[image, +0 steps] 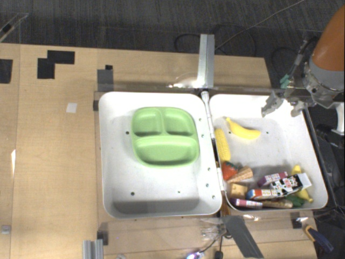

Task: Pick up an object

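The hand [283,106] is seen at the upper right edge of the right bin [318,161], its two fingers spread wide with nothing between them, above bare bin floor. The likely targets are gathered lower in that bin: a banana [242,130] lies alone near the middle, a corn cob [222,145] rests along the left wall, and a heap of small items [269,188] is packed against the near wall, among them a box printed in black and white [284,184]. The left bin [108,161] carries a green tray [163,135]. Several failures are judged possible. A straight descent from here would close the fingers on nothing, since no object lies beneath them. The banana, being curved and smooth, may roll or slip from a pinch taken off its middle. In the heap, a finger may land on a neighbouring item, so that two things are caught or all are pushed aside. The corn, so close to the wall, leaves little room for a finger. Printing is visible on the box and on nearby packets, but no word or brand can be read.
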Controlling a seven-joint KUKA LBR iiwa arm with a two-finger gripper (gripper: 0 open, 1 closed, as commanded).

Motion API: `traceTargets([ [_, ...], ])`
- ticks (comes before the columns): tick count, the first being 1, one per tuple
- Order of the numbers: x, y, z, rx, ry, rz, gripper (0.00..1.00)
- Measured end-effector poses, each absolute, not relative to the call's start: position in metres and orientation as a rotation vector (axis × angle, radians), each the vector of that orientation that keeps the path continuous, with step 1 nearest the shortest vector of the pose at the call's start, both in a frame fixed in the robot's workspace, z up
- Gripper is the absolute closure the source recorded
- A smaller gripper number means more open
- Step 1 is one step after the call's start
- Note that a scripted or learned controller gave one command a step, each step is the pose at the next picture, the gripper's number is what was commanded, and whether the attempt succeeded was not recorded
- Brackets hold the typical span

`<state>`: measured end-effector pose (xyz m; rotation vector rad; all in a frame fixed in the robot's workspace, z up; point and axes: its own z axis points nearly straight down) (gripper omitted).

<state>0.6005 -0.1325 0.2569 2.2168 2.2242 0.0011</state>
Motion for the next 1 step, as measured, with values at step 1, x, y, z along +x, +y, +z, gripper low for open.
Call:
traceTargets([
  [1, 0.608, -0.1337, 0.127, 2.275, 2.166, 0.0, 0.0],
])
